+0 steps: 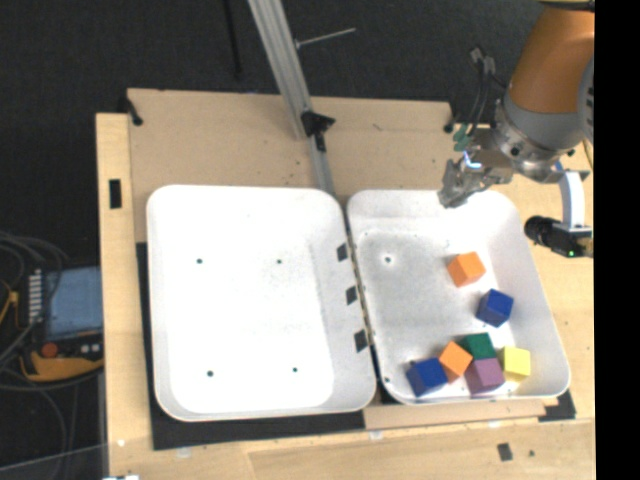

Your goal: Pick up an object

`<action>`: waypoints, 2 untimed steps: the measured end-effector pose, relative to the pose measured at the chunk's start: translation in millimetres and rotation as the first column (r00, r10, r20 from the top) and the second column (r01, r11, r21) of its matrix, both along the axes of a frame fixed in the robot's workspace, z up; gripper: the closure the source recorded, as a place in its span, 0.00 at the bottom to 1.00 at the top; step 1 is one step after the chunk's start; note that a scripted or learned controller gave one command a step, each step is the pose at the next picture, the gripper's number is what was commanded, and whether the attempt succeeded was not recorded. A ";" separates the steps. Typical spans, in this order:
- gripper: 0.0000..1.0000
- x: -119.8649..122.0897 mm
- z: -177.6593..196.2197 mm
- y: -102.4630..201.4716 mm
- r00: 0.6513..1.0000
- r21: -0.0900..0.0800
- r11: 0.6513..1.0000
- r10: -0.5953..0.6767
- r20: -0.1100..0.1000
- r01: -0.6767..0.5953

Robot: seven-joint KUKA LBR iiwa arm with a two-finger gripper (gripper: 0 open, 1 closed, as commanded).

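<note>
A: Nearest the camera, along the front edge of the right bin (pixel 530 243), sits a cluster of blocks: a blue cube (pixel 427 376), an orange cube (pixel 456 358), a green cube (pixel 480 345), a purple cube (pixel 486 375) and a yellow cube (pixel 516 362). They are packed close, several touching, and the blue and purple ones lie right against the front wall.

B: Anything loose from that group?

A: Two. A second blue cube (pixel 495 307) lies a little farther back toward the right wall, and a second orange cube (pixel 465 268) sits near the middle right of the bin, apart from the others, with bare floor all round it.

B: And the gripper?

A: The gripper (pixel 457 190) hangs over the bin's far edge, just left of its back right corner, under the grey wrist and orange band (pixel 556 58). Whether its fingers are spread or pressed together I cannot tell; nothing shows between them.

B: How much room to move?

A: The whole left and rear floor of the right bin is open. The left bin (pixel 160 268) touches it along the middle seam and offers a wide white floor. A metal rail (pixel 285 63) slants in from the back, ending near that seam.
</note>
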State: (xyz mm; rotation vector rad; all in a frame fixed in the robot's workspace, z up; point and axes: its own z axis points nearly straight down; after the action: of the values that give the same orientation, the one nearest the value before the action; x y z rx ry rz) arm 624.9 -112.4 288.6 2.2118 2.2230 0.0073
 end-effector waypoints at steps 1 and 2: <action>1.00 -14.9 -16.1 52.0 1.000 0.000 1.000 0.000 -0.007 0.000; 1.00 -22.8 -12.6 106.4 1.000 0.001 1.000 0.002 -0.007 -0.002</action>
State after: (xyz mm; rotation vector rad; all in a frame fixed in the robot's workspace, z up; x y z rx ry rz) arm 602.1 -6.0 276.0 2.2136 2.2293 0.0015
